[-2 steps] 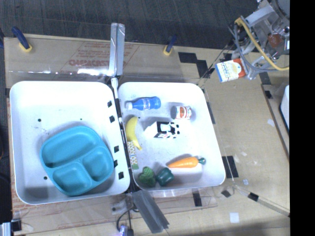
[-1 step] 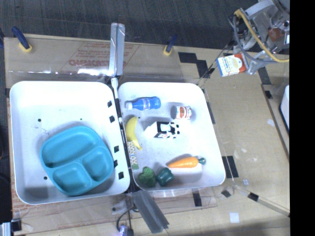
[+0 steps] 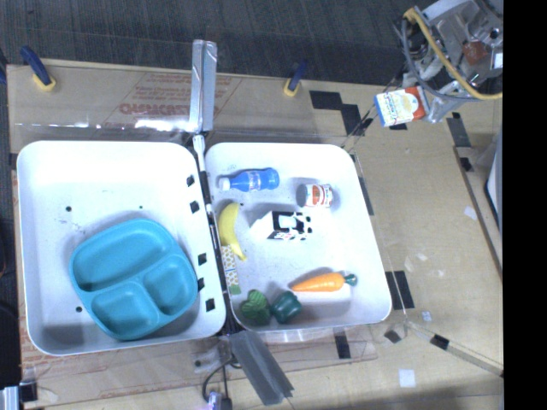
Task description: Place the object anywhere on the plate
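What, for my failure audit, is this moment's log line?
gripper | carton at its tip, outside right bin | plate in left bin

plate (image 3: 132, 280): showing turquoise blue
bottle (image 3: 249, 180): showing blue
banana (image 3: 229, 228): showing yellow
carrot (image 3: 320, 283): showing orange
bins (image 3: 51, 169): showing white
carton (image 3: 400, 108): showing white, blue, orange

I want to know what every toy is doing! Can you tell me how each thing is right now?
Blue plate: in the left bin, nothing on it.
Blue bottle: lying on its side.
Small can: lying down.
Banana: flat against the right bin's left wall.
Carrot: lying flat.
Small carton: up in the air by the arm, outside the bins.
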Controlling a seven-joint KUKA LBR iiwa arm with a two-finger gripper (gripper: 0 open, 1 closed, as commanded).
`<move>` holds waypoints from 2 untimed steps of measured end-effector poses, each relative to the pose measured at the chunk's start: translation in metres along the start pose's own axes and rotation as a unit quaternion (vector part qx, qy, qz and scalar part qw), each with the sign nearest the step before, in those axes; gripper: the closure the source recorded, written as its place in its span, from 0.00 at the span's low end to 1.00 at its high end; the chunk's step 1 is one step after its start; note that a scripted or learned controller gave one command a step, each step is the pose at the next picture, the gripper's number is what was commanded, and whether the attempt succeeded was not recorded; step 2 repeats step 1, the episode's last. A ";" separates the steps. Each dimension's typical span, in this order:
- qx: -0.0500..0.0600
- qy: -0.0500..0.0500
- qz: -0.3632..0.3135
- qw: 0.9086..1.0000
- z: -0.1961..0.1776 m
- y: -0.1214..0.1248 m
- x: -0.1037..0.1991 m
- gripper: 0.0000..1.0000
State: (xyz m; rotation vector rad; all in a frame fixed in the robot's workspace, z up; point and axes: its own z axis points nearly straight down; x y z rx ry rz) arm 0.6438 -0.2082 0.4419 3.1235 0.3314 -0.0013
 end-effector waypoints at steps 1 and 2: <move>0.000 0.001 -0.002 1.000 0.000 0.001 0.004 1.00; 0.000 0.001 -0.002 1.000 0.000 0.001 0.004 1.00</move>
